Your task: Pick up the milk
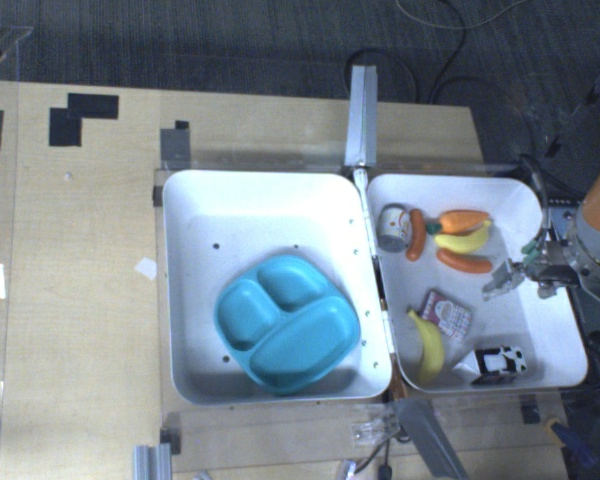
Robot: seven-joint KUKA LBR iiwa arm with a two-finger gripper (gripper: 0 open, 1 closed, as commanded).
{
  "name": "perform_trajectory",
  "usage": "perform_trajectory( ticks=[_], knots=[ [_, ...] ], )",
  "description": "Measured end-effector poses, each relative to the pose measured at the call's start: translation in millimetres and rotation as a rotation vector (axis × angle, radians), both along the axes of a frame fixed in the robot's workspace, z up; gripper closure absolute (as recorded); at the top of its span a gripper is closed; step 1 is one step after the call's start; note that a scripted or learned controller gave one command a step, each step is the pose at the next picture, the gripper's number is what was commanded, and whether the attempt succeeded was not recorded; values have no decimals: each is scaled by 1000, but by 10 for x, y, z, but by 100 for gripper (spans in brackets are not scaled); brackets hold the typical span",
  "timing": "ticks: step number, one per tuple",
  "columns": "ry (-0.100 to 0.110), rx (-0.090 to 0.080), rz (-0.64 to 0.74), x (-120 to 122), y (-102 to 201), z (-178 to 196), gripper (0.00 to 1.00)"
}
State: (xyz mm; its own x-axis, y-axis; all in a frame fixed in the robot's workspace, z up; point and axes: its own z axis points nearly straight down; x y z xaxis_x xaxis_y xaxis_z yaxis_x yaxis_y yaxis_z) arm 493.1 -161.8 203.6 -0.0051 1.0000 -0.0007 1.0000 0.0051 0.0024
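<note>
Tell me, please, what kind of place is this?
Probably a robotics lab or test cell, not a kitchen: a wooden bench bears two white bins, toy food such as a banana lies in one, and cables run over the carpet.

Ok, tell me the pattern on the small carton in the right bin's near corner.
Black and white patches, cow-style, on the small milk carton, seen in the camera view.

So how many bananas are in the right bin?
2. One banana lies near the far wall, between two orange pieces; the other banana lies near the front, beside the small carton. None seems hidden.
</note>
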Motion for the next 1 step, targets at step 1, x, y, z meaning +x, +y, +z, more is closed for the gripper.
perform_trajectory(
  ticks=[1],
  knots=[
    [-2, -1, 112, -50, -200, -376, 0]
  ],
)
